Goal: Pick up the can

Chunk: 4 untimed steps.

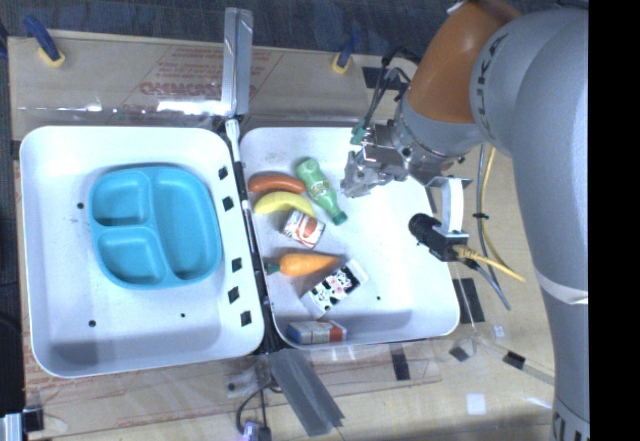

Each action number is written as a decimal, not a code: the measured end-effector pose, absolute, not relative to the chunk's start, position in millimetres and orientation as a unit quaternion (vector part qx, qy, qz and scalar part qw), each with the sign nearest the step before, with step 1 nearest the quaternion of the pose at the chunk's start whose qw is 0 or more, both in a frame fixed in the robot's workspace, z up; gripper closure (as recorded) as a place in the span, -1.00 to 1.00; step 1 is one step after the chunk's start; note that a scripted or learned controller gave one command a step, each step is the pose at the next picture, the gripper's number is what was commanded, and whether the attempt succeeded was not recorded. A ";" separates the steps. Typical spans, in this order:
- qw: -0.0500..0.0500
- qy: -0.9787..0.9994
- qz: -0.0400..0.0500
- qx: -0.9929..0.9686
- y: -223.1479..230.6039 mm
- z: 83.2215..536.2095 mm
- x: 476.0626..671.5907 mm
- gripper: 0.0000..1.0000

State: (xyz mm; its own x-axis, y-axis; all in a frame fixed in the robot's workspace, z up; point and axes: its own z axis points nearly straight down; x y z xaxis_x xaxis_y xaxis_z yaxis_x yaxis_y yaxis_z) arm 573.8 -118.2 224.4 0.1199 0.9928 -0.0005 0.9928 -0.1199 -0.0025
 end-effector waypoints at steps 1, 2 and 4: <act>0.002 -0.693 0.001 -0.721 -68.6 221.9 527.8 1.00; 0.002 -0.693 0.001 -0.721 -68.8 221.9 527.8 -1.00; 0.002 -0.643 0.002 -0.766 -58.2 197.8 536.9 -1.00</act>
